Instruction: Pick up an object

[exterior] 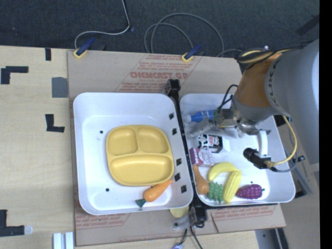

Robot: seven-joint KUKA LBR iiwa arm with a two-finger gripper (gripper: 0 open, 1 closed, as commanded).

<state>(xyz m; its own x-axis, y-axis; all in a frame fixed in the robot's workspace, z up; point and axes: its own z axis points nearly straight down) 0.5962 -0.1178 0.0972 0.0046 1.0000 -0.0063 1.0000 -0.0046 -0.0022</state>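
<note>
My gripper [224, 120] hangs low over the back of the right bin [277, 162], under the orange band of the arm. Just left of it lies a blue and clear bottle [199, 116]. A black-and-white patterned item [211, 141] sits just in front of it, with a pink packet [199, 156] beside that. Along the bin's front lie a banana [222, 170], a corn cob [232, 184], purple grapes [250, 192], a green toy vegetable [216, 192] and a small orange carrot [200, 179]. Nothing is visibly held.
The left bin [88, 139] holds a yellow divided plate [139, 154] and a carrot [155, 191] at its front. A black divider [179, 134] runs between the bins. A black cable part [255, 157] hangs from the arm over the right bin.
</note>
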